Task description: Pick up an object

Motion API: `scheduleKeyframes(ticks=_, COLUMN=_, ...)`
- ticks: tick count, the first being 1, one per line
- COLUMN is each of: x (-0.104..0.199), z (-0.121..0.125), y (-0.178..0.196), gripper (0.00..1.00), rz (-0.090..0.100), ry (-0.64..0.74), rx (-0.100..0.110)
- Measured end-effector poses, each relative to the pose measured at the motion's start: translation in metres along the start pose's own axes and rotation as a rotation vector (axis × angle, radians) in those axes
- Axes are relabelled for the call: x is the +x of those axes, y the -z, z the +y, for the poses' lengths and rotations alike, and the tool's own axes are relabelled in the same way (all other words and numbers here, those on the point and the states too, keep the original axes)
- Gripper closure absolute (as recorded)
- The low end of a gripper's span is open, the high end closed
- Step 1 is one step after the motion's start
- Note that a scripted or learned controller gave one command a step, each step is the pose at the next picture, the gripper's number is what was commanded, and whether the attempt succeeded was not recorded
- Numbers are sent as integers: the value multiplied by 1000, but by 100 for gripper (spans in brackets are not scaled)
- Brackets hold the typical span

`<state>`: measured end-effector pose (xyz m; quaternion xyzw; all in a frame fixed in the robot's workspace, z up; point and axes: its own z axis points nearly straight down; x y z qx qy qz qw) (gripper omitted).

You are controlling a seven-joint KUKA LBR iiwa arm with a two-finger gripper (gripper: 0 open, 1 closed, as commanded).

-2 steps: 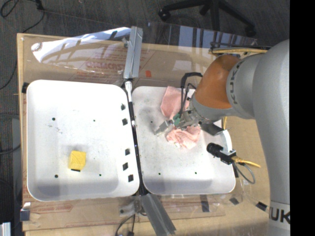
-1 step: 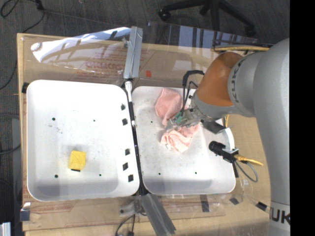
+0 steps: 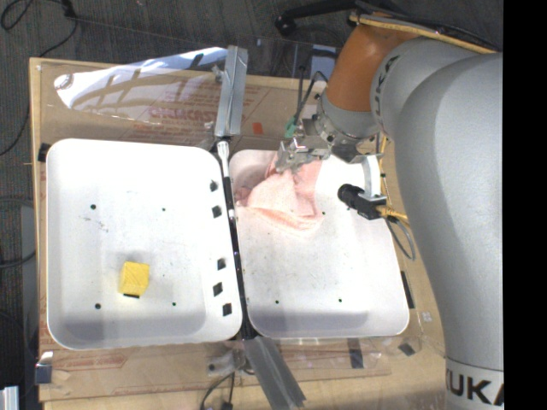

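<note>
Cloth [image 3: 286,196], pale pink, is bunching under my claw [image 3: 293,155] in the right bin [image 3: 342,306]; I'm unable to tell its closure, so I'm lifting slowly.

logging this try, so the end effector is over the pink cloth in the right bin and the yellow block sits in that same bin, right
Not quite. The camera view shows the yellow block lying in the left bin, toward its near side, not in the right bin. The rest stands: the end effector is over the pink cloth at the far end of the right bin.
</note>
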<state>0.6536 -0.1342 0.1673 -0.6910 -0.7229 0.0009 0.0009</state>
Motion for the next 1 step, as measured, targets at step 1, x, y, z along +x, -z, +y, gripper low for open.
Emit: scheduleKeyframes(ticks=1, x=1, z=0, y=9, gripper=100, rz=0, ry=7, rx=3)
